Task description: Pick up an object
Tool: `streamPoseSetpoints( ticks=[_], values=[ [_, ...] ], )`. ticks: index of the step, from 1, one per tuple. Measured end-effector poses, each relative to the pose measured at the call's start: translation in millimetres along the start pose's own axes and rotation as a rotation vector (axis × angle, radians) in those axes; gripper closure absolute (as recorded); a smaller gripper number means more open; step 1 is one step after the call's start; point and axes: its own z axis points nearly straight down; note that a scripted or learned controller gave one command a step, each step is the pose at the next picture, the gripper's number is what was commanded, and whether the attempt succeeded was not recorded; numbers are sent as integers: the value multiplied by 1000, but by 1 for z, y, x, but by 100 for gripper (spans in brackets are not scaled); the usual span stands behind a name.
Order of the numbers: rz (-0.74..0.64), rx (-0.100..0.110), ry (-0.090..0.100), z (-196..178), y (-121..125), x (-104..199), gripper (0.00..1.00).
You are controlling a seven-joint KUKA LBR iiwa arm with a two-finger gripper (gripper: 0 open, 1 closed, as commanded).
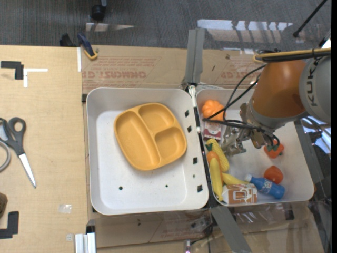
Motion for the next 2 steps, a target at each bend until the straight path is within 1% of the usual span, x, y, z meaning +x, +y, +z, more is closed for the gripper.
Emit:
streamPoseSetpoints(
  ticks=[1, 2],
  values=[
    [-437, -1, 1, -80, -70, 13, 100],
    [141, -1, 2, 0, -23, -8, 100]
  ],
)
